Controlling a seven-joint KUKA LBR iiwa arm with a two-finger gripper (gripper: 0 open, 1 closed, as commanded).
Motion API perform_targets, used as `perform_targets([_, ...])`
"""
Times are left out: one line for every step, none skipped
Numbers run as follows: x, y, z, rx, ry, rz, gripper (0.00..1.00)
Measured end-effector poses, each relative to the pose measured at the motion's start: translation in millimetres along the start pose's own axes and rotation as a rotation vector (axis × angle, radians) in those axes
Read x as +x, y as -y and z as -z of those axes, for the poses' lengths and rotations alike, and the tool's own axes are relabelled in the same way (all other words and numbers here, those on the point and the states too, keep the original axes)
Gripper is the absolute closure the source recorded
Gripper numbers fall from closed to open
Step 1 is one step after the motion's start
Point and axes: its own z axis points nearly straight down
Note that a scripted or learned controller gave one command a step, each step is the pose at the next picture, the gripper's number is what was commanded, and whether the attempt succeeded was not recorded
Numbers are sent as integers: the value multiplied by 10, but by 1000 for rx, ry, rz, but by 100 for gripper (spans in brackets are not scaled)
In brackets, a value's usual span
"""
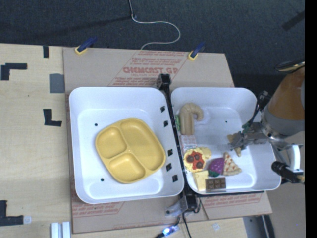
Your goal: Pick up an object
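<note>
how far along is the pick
Done: the gripper is down inside the right bin, by its right wall. In hand: nothing visibly gripped; the finger state is unclear. Left: the toys, such as the pizza slice and purple piece, lie on the floor, so grasp and lift remain.

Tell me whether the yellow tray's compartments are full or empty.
Empty: the yellow tray lies flat in the left bin, all three compartments showing bare yellow.
</note>
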Motion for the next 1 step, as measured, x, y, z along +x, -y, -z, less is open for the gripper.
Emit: perform_targets([6,-33,-444,-14,3,-1,0])
